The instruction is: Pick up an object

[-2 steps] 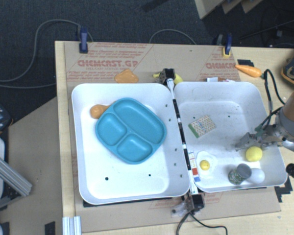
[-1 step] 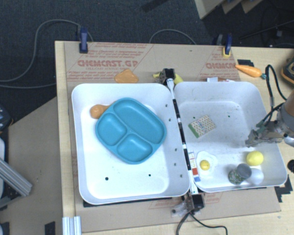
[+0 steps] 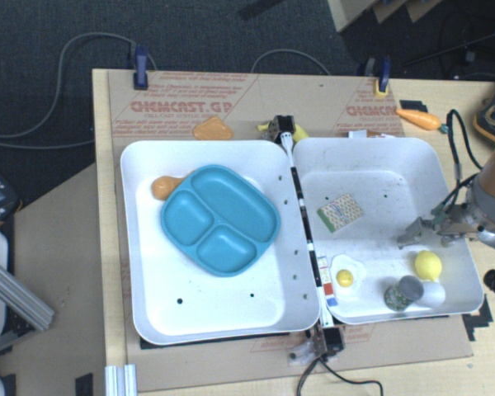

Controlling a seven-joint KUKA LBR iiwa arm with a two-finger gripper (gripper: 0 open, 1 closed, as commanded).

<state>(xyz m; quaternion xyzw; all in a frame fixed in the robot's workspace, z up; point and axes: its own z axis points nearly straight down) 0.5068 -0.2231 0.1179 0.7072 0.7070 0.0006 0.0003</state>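
In the right bin (image 3: 379,157) lie a patterned green-and-white pad (image 3: 341,211), a toy fried egg (image 3: 344,275), a yellow lemon (image 3: 427,265) and a grey round object (image 3: 405,292). My gripper (image 3: 425,226) reaches in from the right edge and hangs over the bin's right side, just above the lemon. It is open with nothing between its fingers. The left bin (image 3: 148,287) holds a blue divided plate (image 3: 220,219) with an orange object (image 3: 163,187) beside its left rim.
Behind the bins on the bench lie an orange carrot (image 3: 418,120), an orange lump (image 3: 212,128) and a yellow-and-black item (image 3: 281,126). Blue clamps (image 3: 140,58) grip the far edge. A black cable (image 3: 455,151) loops by the arm.
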